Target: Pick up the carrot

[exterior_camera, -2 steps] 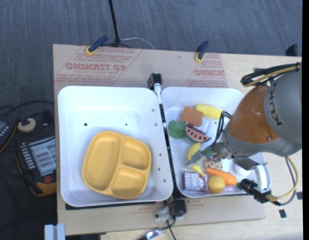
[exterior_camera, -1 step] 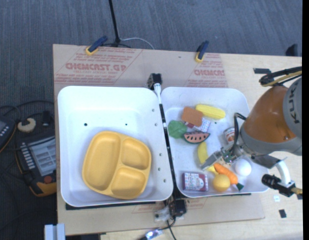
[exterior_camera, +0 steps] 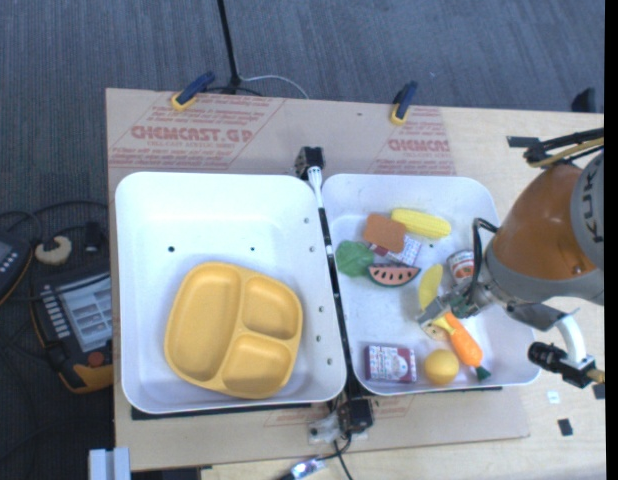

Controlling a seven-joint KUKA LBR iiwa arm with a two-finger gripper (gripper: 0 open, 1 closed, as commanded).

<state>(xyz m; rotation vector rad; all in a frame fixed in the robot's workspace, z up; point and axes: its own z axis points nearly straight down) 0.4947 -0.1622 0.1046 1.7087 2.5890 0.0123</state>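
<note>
Arm (exterior_camera: 544, 238) hides end effector; carrot (exterior_camera: 463, 340) top covered

Arm reaching in from right, gripper (exterior_camera: 441, 315) low (tilted left).

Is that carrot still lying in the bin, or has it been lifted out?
In the bin. The carrot lies flat on the right bin's floor beside a yellow lemon, with the pincer at its upper end.
</note>
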